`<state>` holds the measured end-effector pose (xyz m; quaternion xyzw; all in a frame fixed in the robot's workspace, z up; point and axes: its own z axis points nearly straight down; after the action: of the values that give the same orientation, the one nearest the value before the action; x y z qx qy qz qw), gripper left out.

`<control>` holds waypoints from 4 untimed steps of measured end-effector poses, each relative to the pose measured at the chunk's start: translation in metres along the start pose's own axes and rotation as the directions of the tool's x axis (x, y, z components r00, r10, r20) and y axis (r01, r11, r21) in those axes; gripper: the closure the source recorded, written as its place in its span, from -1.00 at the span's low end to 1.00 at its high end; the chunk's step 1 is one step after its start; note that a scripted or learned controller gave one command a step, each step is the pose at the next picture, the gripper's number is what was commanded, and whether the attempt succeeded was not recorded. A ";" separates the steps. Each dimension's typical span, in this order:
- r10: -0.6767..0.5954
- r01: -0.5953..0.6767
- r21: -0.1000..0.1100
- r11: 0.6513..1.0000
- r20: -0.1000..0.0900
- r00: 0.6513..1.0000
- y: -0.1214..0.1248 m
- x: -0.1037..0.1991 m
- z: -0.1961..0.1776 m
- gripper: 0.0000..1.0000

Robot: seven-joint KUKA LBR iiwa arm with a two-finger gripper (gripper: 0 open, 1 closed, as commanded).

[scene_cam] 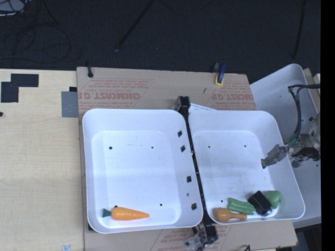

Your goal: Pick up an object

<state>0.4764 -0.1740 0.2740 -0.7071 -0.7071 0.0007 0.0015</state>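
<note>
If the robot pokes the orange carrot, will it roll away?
Probably a little. The carrot looks round and tapered, so it would likely roll in a curve. It lies near the left bin's front wall, which should stop it. It looks like smooth plastic, so maybe slippery.

Wide open floor across the left shallow white bin [94,140], the only obstacle there an orange plastic carrot [129,214] lying along its near wall. The right shallow white bin [230,120] is free through its far and middle floor, but its near right corner is crowded: a tan pear-shaped toy [229,215], a green pod-like piece [241,206], a black block [260,202] and a green rounded lump [273,196], bunched together.
</note>
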 end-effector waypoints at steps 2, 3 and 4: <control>-0.009 0.009 0.000 1.000 0.002 1.000 0.045 -0.037 -0.274 1.00; -0.012 0.012 0.001 1.000 -0.002 1.000 0.040 0.074 -0.263 1.00; -0.006 0.006 0.011 1.000 -0.001 1.000 0.109 0.124 -0.140 1.00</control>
<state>0.5861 -0.0498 0.4140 -0.7049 -0.7093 0.0041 0.0054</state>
